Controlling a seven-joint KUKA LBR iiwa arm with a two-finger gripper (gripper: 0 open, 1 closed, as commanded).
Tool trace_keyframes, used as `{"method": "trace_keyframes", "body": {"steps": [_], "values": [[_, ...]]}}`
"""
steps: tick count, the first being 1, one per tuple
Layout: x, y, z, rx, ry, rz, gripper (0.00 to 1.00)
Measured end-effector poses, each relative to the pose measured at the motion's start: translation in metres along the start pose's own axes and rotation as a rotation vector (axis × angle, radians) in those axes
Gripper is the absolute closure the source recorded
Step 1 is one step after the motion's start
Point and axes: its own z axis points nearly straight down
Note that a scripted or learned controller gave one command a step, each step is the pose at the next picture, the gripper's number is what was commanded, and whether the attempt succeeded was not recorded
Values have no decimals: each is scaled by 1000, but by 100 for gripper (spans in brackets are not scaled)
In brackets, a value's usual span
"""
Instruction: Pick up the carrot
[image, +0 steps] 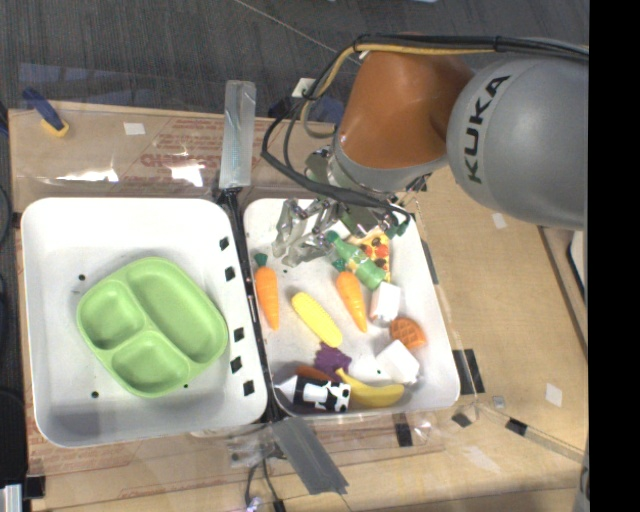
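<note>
Plywood bench (520, 330) is shown bearing 2 white bins, with dark carpet seen beyond. The left bin (60, 230) holds a green divided plate (150, 325). The right bin (432, 300) holds toy food: 1 carrot (267, 298) by its left wall, another carrot (351, 299) mid-bin, a yellow corn cob (316, 318), a banana (375, 392). The gripper (300, 235) is seen over the bin's upper end, jaws apart, nothing held.

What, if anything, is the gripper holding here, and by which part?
Nothing: the gripper hangs over the top of the right bin with no item between its fingers. Both carrots lie loose on the bin floor.
</note>
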Motion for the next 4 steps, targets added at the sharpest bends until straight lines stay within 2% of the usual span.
{"method": "trace_keyframes", "body": {"steps": [1,2,3,4], "values": [[-31,16,-16,2,2,-219,100],[3,-29,-9,0,7,-348,100],[-14,-28,-32,0,4,-593,100],[31,-85,-33,-1,5,-1091,100]]}}
